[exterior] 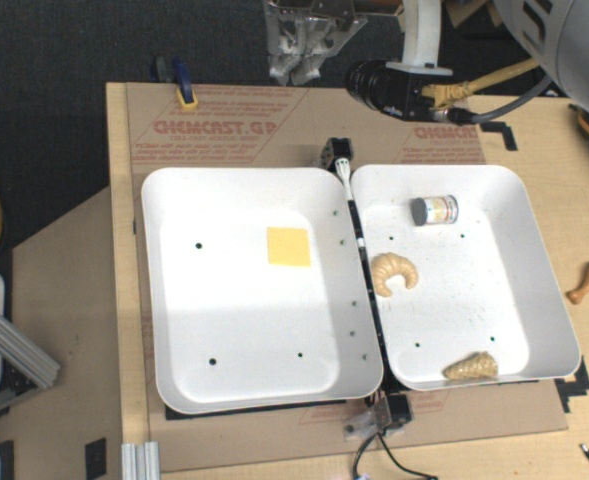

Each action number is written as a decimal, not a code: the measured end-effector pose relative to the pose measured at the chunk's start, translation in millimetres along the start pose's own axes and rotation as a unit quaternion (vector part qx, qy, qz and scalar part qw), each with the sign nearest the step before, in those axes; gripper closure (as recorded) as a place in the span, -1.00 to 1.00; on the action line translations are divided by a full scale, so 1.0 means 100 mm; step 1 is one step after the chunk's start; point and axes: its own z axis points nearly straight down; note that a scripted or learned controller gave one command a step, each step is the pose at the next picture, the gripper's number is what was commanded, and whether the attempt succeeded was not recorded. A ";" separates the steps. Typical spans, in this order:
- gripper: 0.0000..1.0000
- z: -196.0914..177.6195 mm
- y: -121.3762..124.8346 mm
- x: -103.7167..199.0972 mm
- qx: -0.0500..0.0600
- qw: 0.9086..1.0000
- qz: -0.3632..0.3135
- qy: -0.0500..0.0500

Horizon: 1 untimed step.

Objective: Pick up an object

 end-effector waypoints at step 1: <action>1.00 1.48 0.00 -0.01 0.017 1.000 0.002 -0.006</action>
